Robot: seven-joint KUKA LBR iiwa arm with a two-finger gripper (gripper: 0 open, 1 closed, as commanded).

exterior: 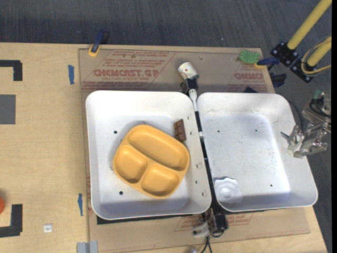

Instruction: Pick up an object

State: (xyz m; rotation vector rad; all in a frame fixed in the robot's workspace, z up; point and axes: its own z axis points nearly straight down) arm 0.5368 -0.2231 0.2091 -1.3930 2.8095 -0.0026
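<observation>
At the right rim of the right bin (284, 107) the gripper (305, 141) hangs outside the tray, low over the bench; whether its fingers are apart or together cannot be told from the blur of metal there.

Candidates to lift: a yellow divided tray (151, 160) lying flat in the left bin (100, 141), a small brown block (179, 130) touching its upper edge, and a white cap-like piece (227, 189) near the front-left corner of the right bin.

The white piece is nearest. A good try would mean travelling in over the rim, centring above it, and descending straight.

White on white makes its outline hard to read. The arm is cut off at the frame edge.
</observation>
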